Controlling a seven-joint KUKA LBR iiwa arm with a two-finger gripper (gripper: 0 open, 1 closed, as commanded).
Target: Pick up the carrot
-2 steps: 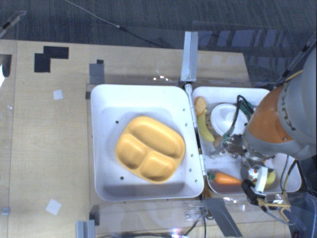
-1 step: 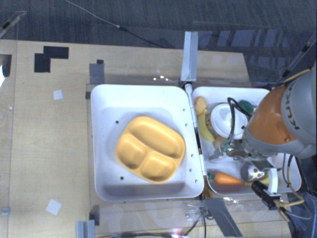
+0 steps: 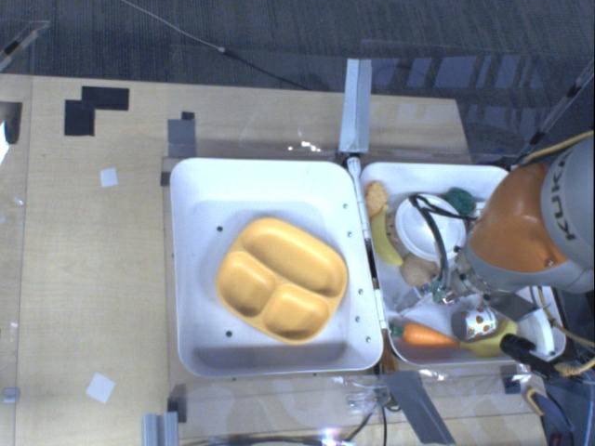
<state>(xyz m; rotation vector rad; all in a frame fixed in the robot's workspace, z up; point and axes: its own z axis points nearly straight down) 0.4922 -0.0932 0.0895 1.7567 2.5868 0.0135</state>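
1. The carrot point(image 3: 429, 335) lay flat along the near wall of the right bin point(image 3: 437, 172), tip pointing left.
2. The gripper point(image 3: 444, 291) hung just beyond it; whether it was apart or together, we could not tell.
3. We judged the arm point(image 3: 521, 221) was low over the bin to reach the carrot from above.
4. Crowding it: a banana point(image 3: 384, 240) and plate point(image 3: 420, 223) farther back, a spotted ball point(image 3: 479, 322) at its right.
5. The left bin point(image 3: 200, 249) held a yellow tray point(image 3: 282, 278).
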